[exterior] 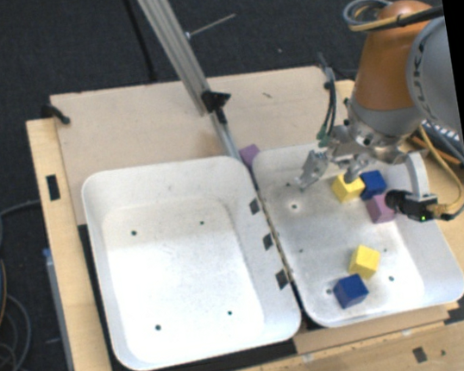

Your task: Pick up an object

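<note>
Even overhead light, soft shadows, slightly grainy, mildly blurred.

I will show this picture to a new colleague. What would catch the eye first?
Probably the big arm, grey with an orange band, at the upper right, reaching over the right bin. Next come the bright blocks there: a yellow block and a blue block below the arm, and another yellow one nearer the front.

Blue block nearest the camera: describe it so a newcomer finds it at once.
Look in the right bin, at its near edge. The blue block sits there, just below-left of a yellow block. The other blue block lies farther back by the hand.
</note>
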`<act>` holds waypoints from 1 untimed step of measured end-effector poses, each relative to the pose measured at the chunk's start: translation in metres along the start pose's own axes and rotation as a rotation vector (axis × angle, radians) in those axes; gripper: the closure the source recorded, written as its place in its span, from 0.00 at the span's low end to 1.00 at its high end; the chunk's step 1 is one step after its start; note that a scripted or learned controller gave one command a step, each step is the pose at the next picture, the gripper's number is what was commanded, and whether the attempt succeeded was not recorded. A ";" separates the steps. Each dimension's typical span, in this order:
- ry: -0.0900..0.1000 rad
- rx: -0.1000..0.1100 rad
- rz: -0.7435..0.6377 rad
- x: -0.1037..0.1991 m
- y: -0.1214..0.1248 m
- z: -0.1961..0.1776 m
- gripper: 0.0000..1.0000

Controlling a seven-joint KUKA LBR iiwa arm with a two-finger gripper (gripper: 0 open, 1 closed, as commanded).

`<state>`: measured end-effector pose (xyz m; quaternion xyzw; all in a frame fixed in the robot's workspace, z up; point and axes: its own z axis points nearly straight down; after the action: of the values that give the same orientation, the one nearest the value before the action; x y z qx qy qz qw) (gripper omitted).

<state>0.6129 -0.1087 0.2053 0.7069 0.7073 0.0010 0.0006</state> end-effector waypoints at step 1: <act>-0.005 0.005 0.007 -0.063 -0.036 0.030 0.00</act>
<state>0.5775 -0.1718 0.1750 0.7094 0.7048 -0.0023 0.0006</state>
